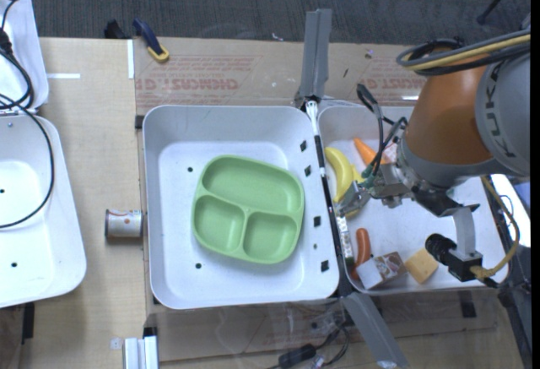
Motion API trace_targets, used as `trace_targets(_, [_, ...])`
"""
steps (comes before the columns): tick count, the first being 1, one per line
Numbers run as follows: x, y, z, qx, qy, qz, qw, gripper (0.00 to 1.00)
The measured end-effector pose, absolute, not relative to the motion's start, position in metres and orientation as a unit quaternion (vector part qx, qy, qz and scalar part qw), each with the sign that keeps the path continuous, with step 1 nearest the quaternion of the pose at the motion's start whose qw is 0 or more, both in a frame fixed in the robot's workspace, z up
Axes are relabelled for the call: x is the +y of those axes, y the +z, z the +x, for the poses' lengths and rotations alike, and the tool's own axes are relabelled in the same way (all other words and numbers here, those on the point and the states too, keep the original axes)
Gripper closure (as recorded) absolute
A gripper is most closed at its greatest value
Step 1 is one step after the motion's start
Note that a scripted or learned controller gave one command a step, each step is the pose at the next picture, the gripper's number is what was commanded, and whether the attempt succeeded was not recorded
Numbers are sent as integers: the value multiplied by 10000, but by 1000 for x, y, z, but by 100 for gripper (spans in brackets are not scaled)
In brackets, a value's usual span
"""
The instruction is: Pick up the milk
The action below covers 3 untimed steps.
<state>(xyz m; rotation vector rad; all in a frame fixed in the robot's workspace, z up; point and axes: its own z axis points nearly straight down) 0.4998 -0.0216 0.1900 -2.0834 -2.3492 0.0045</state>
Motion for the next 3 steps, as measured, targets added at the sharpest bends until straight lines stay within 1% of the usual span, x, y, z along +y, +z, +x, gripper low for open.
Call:
trace_targets(1, [-89, 190, 478, -7445, 13, -6676, 10, 0])
trace_targets(2, [-130, 100, 477, -7726, 10, -6349, 18, 0])
trace_targets(3, [-165, 91, 527, -7378, 8, -6750, 0, 0])
